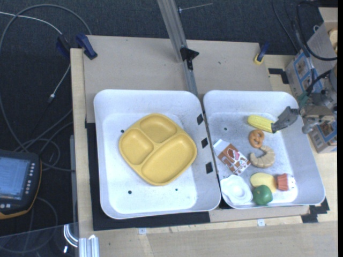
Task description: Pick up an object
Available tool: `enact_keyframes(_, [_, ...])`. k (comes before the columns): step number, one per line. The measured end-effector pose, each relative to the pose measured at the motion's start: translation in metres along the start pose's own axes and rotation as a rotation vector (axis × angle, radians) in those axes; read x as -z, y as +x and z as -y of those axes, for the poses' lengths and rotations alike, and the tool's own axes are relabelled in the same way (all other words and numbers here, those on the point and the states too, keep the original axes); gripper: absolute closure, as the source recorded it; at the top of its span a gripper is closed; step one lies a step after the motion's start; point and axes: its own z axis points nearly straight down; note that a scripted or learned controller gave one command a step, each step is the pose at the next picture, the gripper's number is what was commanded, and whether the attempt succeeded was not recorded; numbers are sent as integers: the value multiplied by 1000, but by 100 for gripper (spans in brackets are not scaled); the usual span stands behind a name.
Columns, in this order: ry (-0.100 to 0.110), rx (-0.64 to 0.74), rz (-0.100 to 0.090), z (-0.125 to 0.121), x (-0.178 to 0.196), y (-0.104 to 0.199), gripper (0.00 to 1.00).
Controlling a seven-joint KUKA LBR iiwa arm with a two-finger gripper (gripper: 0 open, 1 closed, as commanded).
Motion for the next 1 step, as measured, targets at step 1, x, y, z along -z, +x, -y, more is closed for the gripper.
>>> enact_keyframes(1, [0,-1,0,0,0,0,0])
